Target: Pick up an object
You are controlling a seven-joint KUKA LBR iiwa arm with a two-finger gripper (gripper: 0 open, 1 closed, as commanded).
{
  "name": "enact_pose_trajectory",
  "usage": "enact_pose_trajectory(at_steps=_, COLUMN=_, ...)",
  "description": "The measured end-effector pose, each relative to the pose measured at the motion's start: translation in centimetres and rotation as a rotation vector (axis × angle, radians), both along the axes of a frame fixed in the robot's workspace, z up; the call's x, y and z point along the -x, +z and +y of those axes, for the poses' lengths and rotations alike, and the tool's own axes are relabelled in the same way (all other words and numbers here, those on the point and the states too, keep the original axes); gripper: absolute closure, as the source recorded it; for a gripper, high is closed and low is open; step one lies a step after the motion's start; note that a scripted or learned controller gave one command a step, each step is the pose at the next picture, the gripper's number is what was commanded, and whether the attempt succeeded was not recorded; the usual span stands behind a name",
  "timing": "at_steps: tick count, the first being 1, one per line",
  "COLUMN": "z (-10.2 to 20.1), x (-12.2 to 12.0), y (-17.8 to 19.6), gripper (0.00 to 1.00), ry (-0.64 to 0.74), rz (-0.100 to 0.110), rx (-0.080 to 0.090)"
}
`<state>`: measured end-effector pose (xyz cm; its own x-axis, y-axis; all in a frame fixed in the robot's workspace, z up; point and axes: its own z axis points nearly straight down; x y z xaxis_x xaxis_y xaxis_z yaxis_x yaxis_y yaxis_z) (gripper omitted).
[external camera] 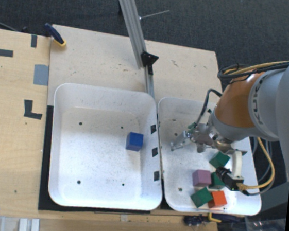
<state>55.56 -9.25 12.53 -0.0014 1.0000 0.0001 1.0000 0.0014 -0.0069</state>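
A cluster of small blocks lies in the near-right corner of the right shallow white plastic bin (186,114): a mauve cube (201,178), a dark green block (202,197) at the near rim, an orange-red block (219,199) touching it on the right, and a second green block (219,160) tilted just beyond the mauve cube. A further small green piece (218,180) sits between the mauve cube and the arm's black fittings. The two-finger gripper (178,144) hangs over the middle of the same bin, toward its left wall, well apart from the cluster; nothing lies between its metal fingers (175,145), and whether they stand wide or narrow cannot be told from above. The grey arm with orange band (239,105) enters over the bin's right rim. A small blue cube (135,141) rests alone in the left shallow white plastic bin (84,98), nearer its right wall. Both bins stand on a pale wooden bench (99,55); a grey metal rail (132,20) runs from the far edge down to the gap between them.
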Motion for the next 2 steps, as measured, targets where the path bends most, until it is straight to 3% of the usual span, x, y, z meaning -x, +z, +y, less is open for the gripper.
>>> enact_pose_trajectory(at_steps=1, z=0.0, x=-0.1, y=1.3, gripper=1.00, ry=0.001, rz=-0.003, rx=-0.001)
enact_pose_trajectory(at_steps=2, z=0.3, x=-1.2, y=6.7, gripper=1.00, ry=0.001, rz=-0.011, rx=0.001)
